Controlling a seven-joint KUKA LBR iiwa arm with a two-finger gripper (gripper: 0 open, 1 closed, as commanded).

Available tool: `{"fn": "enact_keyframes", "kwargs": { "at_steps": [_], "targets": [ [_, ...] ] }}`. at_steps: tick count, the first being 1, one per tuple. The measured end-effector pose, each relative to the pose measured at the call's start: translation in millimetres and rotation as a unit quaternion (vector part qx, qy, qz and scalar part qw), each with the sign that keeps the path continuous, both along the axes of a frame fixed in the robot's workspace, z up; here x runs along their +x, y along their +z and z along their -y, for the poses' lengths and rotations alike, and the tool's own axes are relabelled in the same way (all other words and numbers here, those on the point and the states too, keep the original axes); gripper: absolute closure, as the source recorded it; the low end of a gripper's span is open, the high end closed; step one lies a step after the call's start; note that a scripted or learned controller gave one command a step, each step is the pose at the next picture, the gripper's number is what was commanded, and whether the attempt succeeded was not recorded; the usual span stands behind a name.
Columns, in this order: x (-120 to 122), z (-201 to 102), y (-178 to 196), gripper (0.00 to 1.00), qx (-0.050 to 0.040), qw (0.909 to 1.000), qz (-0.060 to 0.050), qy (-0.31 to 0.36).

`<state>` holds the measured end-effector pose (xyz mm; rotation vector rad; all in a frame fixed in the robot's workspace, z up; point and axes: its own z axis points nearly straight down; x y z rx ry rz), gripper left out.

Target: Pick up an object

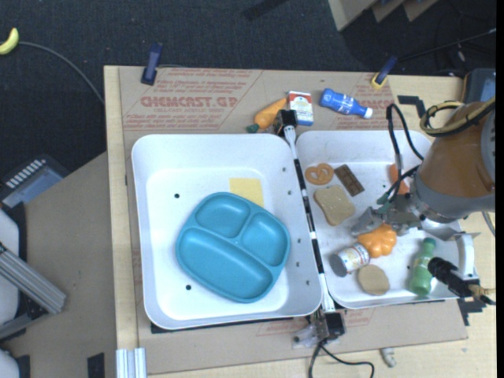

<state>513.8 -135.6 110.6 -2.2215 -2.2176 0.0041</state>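
The right bin (358, 142) holds a pretzel (319, 173), a brown bar (349, 179), a tan bread slice (335, 205), an orange toy fruit (379, 241), a small can (350, 258), a potato-like lump (373, 279) and a green bottle (423, 268). My gripper (376, 220) hangs low over the bin's middle, just above the orange fruit and right of the bread slice. The wrist and orange band (457, 164) cover the bin's right side. A small orange item (398, 176) peeks out from behind the arm.
The left bin (157, 164) holds a blue divided plate (232, 245) and a yellow cheese slice (246, 187). Behind the bins lie a carrot (270, 113), a small carton (300, 107) and a blue bottle (345, 102). Black cables loop beside the arm.
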Motion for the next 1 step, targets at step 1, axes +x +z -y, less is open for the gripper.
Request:
{"fn": "enact_keyframes", "kwargs": {
  "at_steps": [1],
  "targets": [
    [-22.6, -13.9, -26.7, 0.0, 0.0006, 1.0, 0.001, 0.001]
  ]
}}
